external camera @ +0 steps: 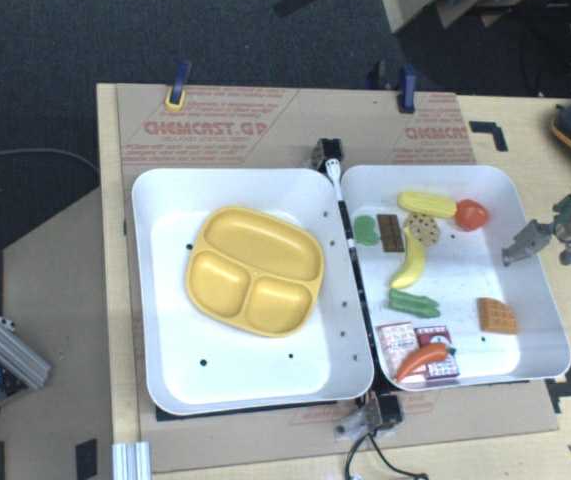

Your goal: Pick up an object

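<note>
**Gripper at the right bin's edge, toys untouched**

2 white bins sit side by side on the bench [265, 128]. The left bin [165, 358] holds a yellow tray [255, 270] with 3 compartments, lying a little tilted toward the middle of the bin.

The right bin [540, 318] holds the toy food. Along its far side lie a corn cob [427, 204] and a tomato [471, 215], just beside each other. Below the corn is a cookie [423, 229], with a brown bar [391, 233] touching it on the left and a green round piece [365, 230] next to the bar, near the bin's left wall. A banana [412, 262] curves down from under the cookie to a green pepper [414, 304], which lies just beneath it. A waffle [497, 316] sits apart near the right wall. In the near corner a red chili [422, 359] rests on top of a small red-and-white packet [402, 338].

The gripper [543, 239] comes in from the right and hangs over the right rim of the right bin — level with the cookie, well apart from the tomato and above the waffle in the view. Nothing is seen between its fingers; one grey finger [525, 242] points left into the bin, but whether the pair is spread or closed I cannot tell at this size.
</note>
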Robot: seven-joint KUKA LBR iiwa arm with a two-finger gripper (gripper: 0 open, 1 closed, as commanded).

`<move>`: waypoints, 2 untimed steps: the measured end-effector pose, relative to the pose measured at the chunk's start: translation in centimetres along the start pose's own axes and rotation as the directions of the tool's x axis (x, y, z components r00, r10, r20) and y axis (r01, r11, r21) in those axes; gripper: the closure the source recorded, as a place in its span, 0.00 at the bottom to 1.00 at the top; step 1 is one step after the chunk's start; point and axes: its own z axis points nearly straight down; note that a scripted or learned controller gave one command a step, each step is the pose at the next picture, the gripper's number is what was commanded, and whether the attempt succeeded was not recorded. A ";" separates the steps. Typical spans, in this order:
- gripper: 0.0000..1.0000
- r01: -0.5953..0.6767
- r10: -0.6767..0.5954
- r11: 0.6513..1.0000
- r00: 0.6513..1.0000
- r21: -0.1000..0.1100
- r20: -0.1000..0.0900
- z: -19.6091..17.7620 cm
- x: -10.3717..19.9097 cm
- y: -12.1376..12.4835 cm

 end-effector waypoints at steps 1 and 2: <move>0.00 0.003 -0.003 1.000 1.000 -0.011 0.003 -0.6 0.0 0.3; 0.00 0.004 -0.004 1.000 1.000 -0.006 0.000 3.7 0.5 0.2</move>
